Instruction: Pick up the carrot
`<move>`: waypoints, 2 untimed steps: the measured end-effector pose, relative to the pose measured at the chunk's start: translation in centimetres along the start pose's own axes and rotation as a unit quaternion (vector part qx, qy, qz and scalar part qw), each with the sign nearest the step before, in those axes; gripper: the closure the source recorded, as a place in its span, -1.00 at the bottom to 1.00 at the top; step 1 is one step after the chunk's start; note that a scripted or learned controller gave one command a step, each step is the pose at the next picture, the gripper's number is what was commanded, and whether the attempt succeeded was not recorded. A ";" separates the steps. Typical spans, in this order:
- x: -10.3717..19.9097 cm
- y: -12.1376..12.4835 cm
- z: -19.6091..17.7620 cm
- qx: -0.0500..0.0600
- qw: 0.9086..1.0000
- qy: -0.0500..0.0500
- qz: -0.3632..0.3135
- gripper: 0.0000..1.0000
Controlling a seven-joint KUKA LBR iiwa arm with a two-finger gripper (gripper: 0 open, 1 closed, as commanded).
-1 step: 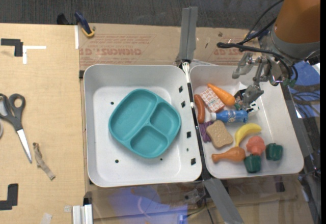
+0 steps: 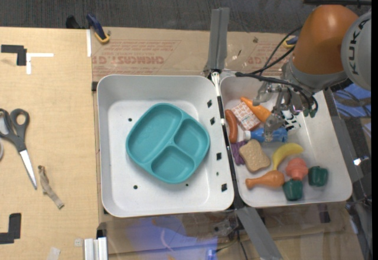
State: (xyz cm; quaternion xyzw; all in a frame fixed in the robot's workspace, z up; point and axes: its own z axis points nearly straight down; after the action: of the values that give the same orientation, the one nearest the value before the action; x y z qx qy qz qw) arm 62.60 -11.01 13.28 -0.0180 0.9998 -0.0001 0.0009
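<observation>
The carrot (image 2: 257, 110) is a small orange piece lying in the right bin (image 2: 331, 135), near its back-left part, beside a white packet with red dots (image 2: 242, 114). My gripper (image 2: 273, 127) hangs low over the bin, just right of the carrot, above a blue toy (image 2: 263, 134). The carrot's right end lies close to the gripper, and the view does not show whether they touch. The wrist and cables hide what is directly under the gripper.
The right bin also holds a red sausage (image 2: 231, 125), a bread slice (image 2: 255, 156), a banana (image 2: 287, 152), a drumstick (image 2: 266, 180), a peach (image 2: 297, 168) and two green peppers (image 2: 318, 176). A teal divided plate (image 2: 168, 142) lies in the left bin. Scissors (image 2: 19, 137) lie far left.
</observation>
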 end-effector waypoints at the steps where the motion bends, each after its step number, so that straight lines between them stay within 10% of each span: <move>1: -0.3 -0.4 3.2 0.001 1.000 -0.007 0.007 -1.00; 2: -0.6 -0.4 1.9 0.002 1.000 -0.010 0.006 1.00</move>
State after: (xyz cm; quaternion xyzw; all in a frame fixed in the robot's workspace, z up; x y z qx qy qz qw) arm 63.17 -11.42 11.35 -0.0123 0.9999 -0.0022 0.0110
